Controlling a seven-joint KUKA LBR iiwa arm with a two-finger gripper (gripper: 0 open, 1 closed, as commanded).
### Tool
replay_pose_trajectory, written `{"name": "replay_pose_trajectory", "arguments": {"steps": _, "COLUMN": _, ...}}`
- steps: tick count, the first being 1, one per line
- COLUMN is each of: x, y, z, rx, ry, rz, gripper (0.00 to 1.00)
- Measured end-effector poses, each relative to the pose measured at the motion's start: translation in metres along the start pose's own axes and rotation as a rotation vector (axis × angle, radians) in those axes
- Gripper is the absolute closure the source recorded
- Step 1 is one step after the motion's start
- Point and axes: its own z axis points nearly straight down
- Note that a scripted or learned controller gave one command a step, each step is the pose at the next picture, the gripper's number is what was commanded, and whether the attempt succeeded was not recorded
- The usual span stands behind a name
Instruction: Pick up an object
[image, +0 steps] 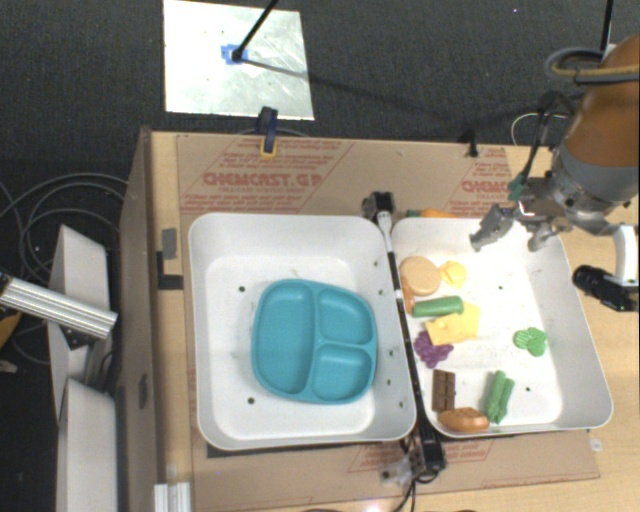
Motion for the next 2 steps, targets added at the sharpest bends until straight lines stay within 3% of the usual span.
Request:
{"name": "replay_pose_trajectory", "arguments": {"steps": 1, "x": 0.008, "y": -0.033, "z": 0.153, "rx": 0.016, "ry": 0.003, "rz": 0.002, "gripper": 0.00}}
{"name": "replay_pose_trajectory", "arguments": {"steps": 2, "x": 0.019, "y": -0.055, "z": 0.186, "rx": -0.003, "ry": 0.000, "rz": 0.004, "gripper": 0.00}}
